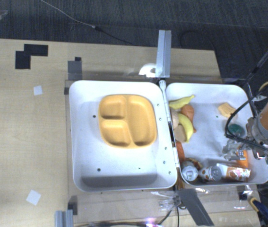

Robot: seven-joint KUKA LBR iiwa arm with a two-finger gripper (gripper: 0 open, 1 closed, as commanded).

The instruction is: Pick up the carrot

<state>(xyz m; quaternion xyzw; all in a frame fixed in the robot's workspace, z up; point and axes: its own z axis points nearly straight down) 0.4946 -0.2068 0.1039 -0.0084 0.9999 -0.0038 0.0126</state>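
The carrot (pixel 179 151) lies in the right bin (pixel 204 90) against its left wall, just near of the bananas (pixel 185 122) and just far of the cans (pixel 200 172). The gripper (pixel 237 148) hangs at the bin's right side, well apart from the carrot; I cannot tell how the jaws stand. This looks like the approach step. Next the arm must travel left and come down over the carrot, clear of wall and cans. The yellow tray (pixel 126 120) sits in the left bin (pixel 82 141).
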